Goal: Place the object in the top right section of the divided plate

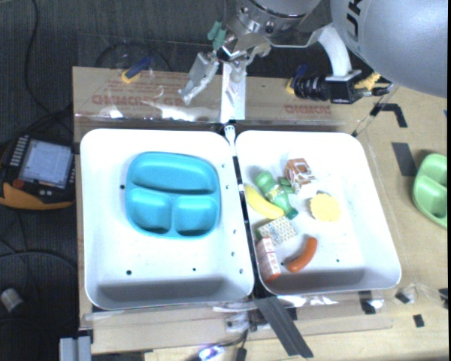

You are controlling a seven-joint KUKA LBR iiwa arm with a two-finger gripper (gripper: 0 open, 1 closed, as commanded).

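A blue divided plate [173,194] lies in the left bin [105,277], with one long section on its far side and two smaller ones on the near side. All three sections look bare. The right bin [361,269] holds several toy foods: a yellow banana [261,201], a green item [274,190], a small brown and white box [301,173], a yellow disc [325,207], a red-orange sausage [301,254], a red can [268,260] and a checked packet [278,230]. My gripper [214,90] hangs beyond the bins' far edge, above the divider, open with nothing between its fingers.
A green plastic object [434,186] sits on the bench at the far right. A handheld device [37,168] lies left of the bins on the dark floor. A blue and yellow clip [137,68] rests at the bench's back left.
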